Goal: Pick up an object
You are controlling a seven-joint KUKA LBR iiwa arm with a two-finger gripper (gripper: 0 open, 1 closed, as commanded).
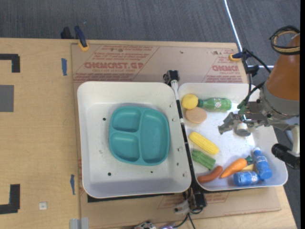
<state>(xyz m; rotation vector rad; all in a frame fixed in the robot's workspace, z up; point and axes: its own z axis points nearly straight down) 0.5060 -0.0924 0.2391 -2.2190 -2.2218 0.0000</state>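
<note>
Two shallow white bins are shown side by side on the surface [43, 142], which is covered by a printed cardboard sheet. The left bin [90, 128], at frame centre, carries a teal divided plate [139, 134] laid flat in its middle. The right bin [279, 173] holds the candidate objects, scattered loosely so that each can be approached from above: a yellow lemon [189, 101] touching a green bottle [215, 104] lying on its side, a tan round piece [196, 116] just below them, a corn cob [204, 143], a green vegetable [203, 160], a red sausage-like piece [209, 174], a carrot [234, 166], a blue can [245, 177] and a blue bottle [261, 164] grouped at the lower right of that bin. The end effector [234, 123] is seen over a bare patch in the upper right of the right bin, apart from every object, with its fingers spread and nothing between them. No object is judged to be grasped yet; the open posture is consistent with an approach, and the corn cob lies among the nearest targets.
</note>
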